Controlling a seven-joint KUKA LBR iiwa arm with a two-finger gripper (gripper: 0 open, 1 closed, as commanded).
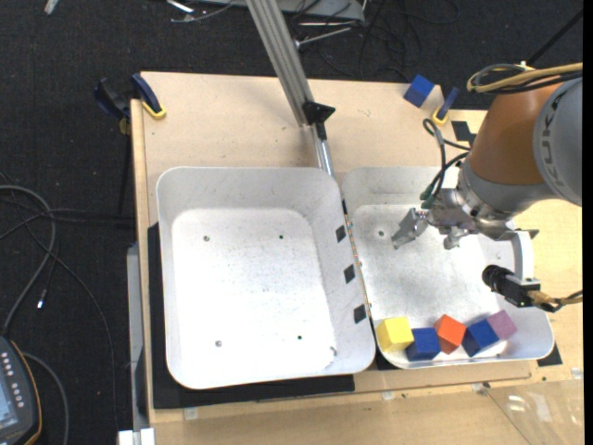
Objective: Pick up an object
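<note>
Left bin (185,276): a shallow white tray, speckled, lying well to the left of the pincer. It sits edge to edge with the right bin (389,276) along a shared rim.

Pincer (428,233): hangs over the upper middle of the right bin, on the grey arm (533,146) with its orange band, which enters from the right. Its two fingers stand apart in a moderate spread, with nothing between them. Whether the tips touch the bin floor cannot be told.

Below the pincer, well apart from it, five blocks lie in a row along the near rim of the right bin. In order: yellow block (394,332), below and slightly left of the pincer; blue block (424,343), touching the yellow one; orange block (450,331), below and slightly right; a second blue block (480,336); purple block (502,324), farthest right.

Above the pincer, on the bare bench (232,128) outside the bins, lies a loose blue cube (420,90).
</note>
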